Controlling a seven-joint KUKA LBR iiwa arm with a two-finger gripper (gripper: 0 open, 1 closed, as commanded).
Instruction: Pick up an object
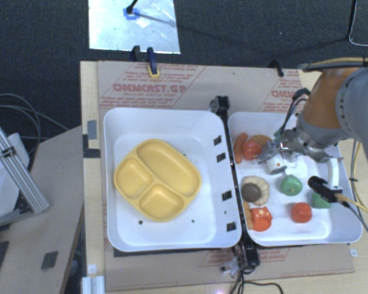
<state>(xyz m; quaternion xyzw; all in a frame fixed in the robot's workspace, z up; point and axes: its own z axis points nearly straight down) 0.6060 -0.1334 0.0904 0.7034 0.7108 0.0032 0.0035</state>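
Note:
The right white bin holds several toy foods. A red tomato and an orange carrot-like piece lie at its back left, and a brown and cream round piece sits in the middle left. An orange-red piece is at the front left. A green round piece lies mid-bin, with a red piece in front of it. A green piece sits at the right. My gripper is low in this bin, just right of the tomato and behind the green round piece.
The left white bin holds a yellow divided plate. A black divider with clips runs between the bins. The grey arm with its orange band comes in over the right bin's back right corner. Cables trail along the right wall.

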